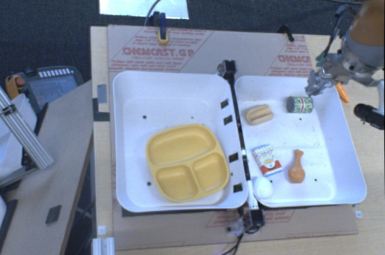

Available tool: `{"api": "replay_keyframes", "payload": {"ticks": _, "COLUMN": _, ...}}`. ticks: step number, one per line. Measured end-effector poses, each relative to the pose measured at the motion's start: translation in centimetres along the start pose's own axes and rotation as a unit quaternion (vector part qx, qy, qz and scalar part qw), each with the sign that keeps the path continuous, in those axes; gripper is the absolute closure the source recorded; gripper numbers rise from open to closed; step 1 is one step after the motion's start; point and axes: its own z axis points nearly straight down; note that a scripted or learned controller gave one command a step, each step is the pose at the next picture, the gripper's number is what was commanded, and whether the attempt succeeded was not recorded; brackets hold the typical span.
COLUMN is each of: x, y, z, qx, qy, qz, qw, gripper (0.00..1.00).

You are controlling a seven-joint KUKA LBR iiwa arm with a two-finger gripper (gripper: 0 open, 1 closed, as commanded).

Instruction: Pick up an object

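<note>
In the right bin [337, 145] lie a tan bread roll [259, 114], a small green can on its side [299, 104], a red-and-white carton [267, 160], an orange chicken-leg toy [296, 167] and a white egg [263, 187] at the front left corner. My gripper [315, 86] hangs over the bin's back right area, just above and to the right of the green can. Nothing shows between its fingertips.
The left bin [132, 97] holds a yellow three-compartment tray [186, 162]. A black divider strip [236, 127] separates the two bins. An orange object [341, 92] lies by the right bin's far right rim. A pendant [51, 82] rests at the left on a side table.
</note>
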Motion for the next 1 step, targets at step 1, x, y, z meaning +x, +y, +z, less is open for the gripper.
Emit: {"api": "replay_keyframes", "payload": {"ticks": 1, "x": 5.86, "y": 0.12, "z": 1.15, "qx": 0.0, "qy": 0.001, "qz": -0.001, "qw": 1.0, "gripper": 1.0}}
